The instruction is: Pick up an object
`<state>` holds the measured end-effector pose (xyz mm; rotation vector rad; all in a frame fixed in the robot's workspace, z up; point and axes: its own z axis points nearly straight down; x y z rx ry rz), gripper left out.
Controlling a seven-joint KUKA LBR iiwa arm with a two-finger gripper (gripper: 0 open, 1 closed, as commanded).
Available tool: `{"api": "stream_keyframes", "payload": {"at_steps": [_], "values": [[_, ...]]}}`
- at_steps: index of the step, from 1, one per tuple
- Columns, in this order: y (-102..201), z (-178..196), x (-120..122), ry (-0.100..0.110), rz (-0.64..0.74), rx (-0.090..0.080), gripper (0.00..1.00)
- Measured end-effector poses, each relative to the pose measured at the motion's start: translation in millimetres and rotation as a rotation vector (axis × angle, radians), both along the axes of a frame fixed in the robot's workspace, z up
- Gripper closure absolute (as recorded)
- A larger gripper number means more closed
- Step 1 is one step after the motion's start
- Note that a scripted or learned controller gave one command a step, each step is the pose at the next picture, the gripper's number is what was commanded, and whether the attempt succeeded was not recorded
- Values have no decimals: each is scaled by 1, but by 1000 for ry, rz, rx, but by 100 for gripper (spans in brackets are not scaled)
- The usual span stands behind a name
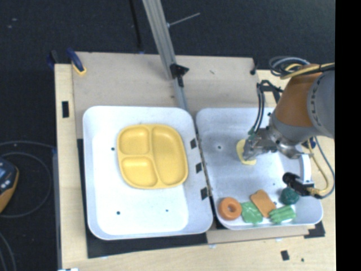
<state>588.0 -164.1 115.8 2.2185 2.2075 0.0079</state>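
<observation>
My gripper (251,147) is down in the right bin (225,168), right over a small pale yellow object (244,154) near the bin's middle. Its tips touch or hide the top of that object, and I cannot make out how they stand. Along the bin's front edge lie an orange ring (229,208), a light green piece (251,213), an orange-brown block (263,202), a green piece (282,213) and a dark teal ball (290,196). The grey arm with its orange band (293,103) reaches in from the right.
The left bin (101,208) holds a yellow divided plate (152,155). A metal pole (161,35) slants up from the gap between the bins. Cables (316,168) hang beside the wrist on the right.
</observation>
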Motion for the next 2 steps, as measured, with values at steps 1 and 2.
{"api": "stream_keyframes", "payload": {"at_steps": [1, 2], "values": [[5, 62, 4, 5, 8, 3, 100], [1, 107, -1, 7, 7, 3, 100]]}}
